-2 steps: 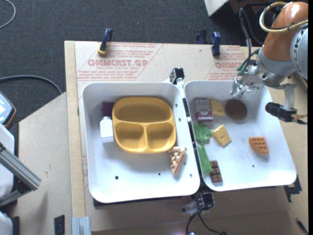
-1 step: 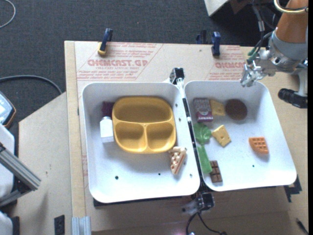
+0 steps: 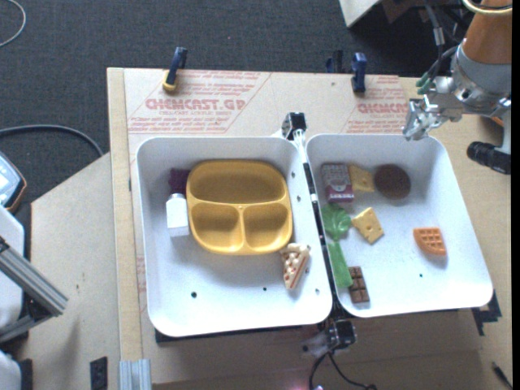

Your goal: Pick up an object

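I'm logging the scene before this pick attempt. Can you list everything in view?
bins: 2, white, side by side on the bench
tray: 1, yellow, left bin
bottle: 1, white, left of the tray
pie slice: 1, tan, left bin, lower right
box: 1, maroon, right bin
cookie: 1, brown, right bin
cheese wedge: 1, yellow, right bin
waffle: 1, orange, right bin
chocolate bar: 1, brown, right bin
gripper: 1, grey, over right bin's far rim

Robotics lab, clamped board bench [image 3: 244, 104]; two white bins [image 3: 154, 218], loose cable [image 3: 49, 132], metal framing [image 3: 32, 283]
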Robot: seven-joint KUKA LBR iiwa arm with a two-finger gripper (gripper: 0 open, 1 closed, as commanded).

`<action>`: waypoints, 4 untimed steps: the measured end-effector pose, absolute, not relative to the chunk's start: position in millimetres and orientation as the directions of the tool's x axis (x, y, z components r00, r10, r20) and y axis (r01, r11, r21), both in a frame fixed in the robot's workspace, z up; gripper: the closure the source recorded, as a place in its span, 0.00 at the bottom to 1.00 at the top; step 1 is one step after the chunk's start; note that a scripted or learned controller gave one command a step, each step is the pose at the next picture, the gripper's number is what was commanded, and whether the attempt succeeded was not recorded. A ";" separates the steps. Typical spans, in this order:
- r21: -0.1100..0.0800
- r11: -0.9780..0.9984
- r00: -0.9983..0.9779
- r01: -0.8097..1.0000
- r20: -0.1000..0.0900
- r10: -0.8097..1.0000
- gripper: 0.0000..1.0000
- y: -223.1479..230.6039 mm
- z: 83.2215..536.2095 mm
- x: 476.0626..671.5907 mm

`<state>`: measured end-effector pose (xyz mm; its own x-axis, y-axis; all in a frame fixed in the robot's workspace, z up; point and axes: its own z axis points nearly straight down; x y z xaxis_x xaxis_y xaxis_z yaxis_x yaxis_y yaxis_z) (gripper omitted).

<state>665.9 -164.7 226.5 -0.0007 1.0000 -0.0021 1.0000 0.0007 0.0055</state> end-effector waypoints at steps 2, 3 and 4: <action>-0.003 0.004 -0.004 1.000 0.002 1.000 1.00 -68.7 213.4 649.1; -0.002 0.005 -0.005 1.000 0.002 1.000 1.00 -5.7 219.9 640.0; 0.002 0.005 -0.005 1.000 0.001 1.000 1.00 50.4 227.5 635.6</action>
